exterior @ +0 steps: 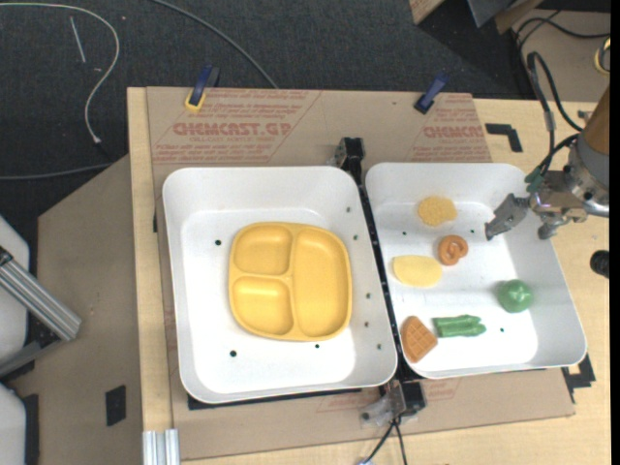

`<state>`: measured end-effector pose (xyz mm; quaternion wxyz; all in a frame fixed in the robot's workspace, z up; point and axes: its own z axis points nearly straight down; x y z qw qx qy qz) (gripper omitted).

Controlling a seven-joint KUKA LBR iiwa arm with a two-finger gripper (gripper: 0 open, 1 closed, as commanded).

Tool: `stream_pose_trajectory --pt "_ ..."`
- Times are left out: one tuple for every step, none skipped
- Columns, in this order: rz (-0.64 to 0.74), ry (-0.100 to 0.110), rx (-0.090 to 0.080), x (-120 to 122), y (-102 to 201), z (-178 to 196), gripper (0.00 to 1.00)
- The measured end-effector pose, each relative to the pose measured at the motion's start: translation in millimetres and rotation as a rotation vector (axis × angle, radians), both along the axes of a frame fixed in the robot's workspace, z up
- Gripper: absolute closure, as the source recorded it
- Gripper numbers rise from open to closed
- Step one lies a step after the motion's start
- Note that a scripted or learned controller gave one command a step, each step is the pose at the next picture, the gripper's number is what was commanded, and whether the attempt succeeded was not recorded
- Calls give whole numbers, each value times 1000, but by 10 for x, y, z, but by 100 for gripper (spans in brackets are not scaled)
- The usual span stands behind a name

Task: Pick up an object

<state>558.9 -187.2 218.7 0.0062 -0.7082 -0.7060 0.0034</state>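
Observation:
The right bin (552,342) holds several toy foods: a yellow round biscuit (437,210), a small brown donut (452,250), a pale yellow oval (417,270), a green ball (515,295), a green pod (457,326) and an orange waffle (418,338). My gripper (524,228) hangs over the bin's upper right part, right of the donut and above the green ball. It is open, with nothing between its fingers. One finger (501,222) points down and left toward the donut.
The left bin (194,260) carries a yellow divided plate (291,281). A black clamp (350,151) sits between the bins at the back. Blue clips (201,87) hold the cardboard base. Cables run along the right edge.

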Motion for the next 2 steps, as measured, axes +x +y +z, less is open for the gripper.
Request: stream_pose_trajectory --pt "3 -12 -3 28 3 65 0" --pt "3 -6 -1 26 2 -569 0"
